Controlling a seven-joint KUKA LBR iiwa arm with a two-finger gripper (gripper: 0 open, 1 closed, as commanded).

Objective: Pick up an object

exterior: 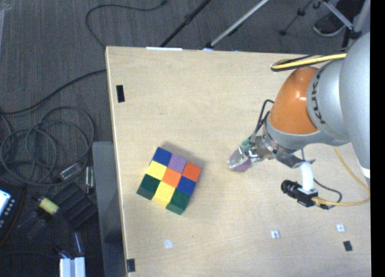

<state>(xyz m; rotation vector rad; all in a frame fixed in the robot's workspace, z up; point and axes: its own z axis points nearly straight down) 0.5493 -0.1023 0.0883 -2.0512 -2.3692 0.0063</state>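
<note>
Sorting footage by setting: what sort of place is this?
Most likely a robotics lab or workshop: a robot arm works over a plain wooden bench bearing a multicoloured cube, with loose cables and stand legs on grey carpet.

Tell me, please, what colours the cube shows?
Blue, purple, orange, yellow and green squares on the cube, camera view.

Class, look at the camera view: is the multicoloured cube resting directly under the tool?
No, the multicoloured cube sits on the wooden board well to the left of the tool, with bare board between them.
</note>
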